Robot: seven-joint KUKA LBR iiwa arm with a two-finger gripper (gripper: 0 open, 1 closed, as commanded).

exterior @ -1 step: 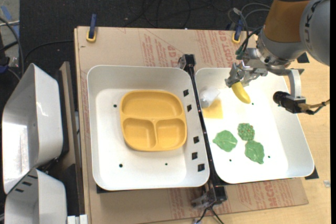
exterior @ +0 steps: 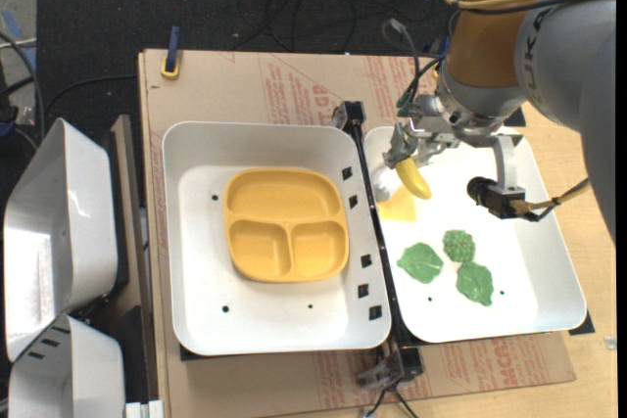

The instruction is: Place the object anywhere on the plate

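Fingers of the end effector [exterior: 409, 159] appear to be clamped on a yellow banana [exterior: 412, 179], which hangs tilted from them, though the small view makes the grip hard to confirm. It hovers above the left edge of the right bin [exterior: 549, 259], over a pale yellow flat piece [exterior: 397, 207] lying on the bin floor. Further toward the near side lie two green leaves [exterior: 421, 261] [exterior: 475, 282] and a broccoli floret [exterior: 458, 245]. The yellow three-compartment plate [exterior: 287, 222] sits in the left bin [exterior: 196, 308], well apart, on the counter [exterior: 245, 83].
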